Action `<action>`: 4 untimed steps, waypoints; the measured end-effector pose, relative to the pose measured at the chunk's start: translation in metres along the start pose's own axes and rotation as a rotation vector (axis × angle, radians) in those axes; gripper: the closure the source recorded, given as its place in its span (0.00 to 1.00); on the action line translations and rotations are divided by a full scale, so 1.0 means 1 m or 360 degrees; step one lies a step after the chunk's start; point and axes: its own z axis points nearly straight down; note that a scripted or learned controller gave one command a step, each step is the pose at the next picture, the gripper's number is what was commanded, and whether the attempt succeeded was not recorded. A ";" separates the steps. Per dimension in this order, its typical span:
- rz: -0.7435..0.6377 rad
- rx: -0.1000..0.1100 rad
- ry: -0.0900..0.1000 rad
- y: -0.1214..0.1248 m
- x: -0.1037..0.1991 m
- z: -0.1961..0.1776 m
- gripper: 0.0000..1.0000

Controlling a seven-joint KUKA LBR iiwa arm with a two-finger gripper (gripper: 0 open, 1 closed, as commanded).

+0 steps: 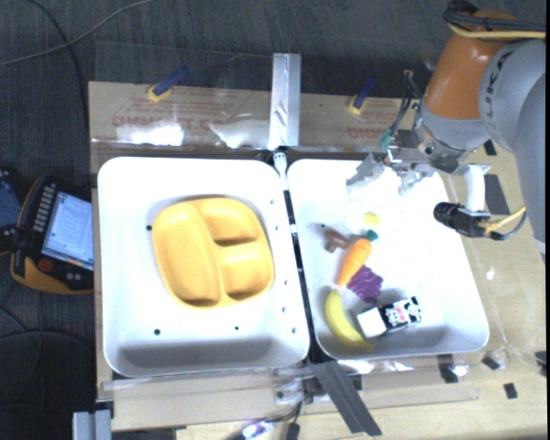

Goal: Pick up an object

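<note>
My gripper (386, 178) hangs over the back of the right bin (458, 273), its two grey fingers spread open with nothing between them. Below it in that bin lie a small yellow piece (371, 218), a brown toy (335, 239), an orange carrot (354, 259), a purple object (367, 283), a yellow banana (339, 317) and a black-and-white block (391, 317). All of these sit apart from the gripper, toward the bin's front.
The left bin (128, 337) holds a yellow divided tray (213, 250). A metal divider post (285, 99) stands behind the two bins. A handheld pendant (55, 236) lies left of the bench. The arm's orange band (463, 71) is at the upper right.
</note>
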 end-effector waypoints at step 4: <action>-0.0335 -0.0029 -0.0015 -0.066 -0.007 0.106 0.00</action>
